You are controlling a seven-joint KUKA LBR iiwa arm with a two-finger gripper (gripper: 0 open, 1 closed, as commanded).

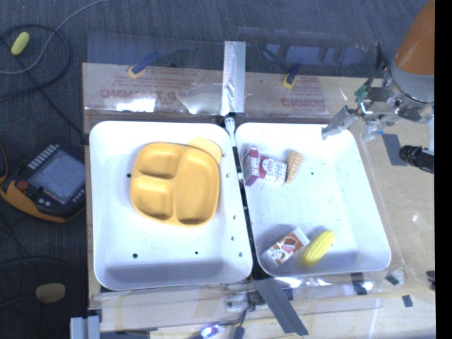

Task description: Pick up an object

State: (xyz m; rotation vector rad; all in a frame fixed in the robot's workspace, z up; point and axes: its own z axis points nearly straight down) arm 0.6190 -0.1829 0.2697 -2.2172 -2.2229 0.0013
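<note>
End effector point(337, 127) hovers at two o'clock over the right bin's point(367, 182) corner; its grip state I cannot tell. Arm point(417, 41) cut off. Corn point(318, 247) lies at five o'clock.

A single fixed camera hangs above the bench point(395, 210) and looks down on it at a slant, far enough off to take in both white bins whole: the left bin point(113, 253) and the right bin point(367, 217) lie side by side across the middle. Beyond the bench's far and left edges the dark carpet point(42, 83) shows. The arm point(417, 41) enters at the right edge, near the right bin's far right corner.
</note>
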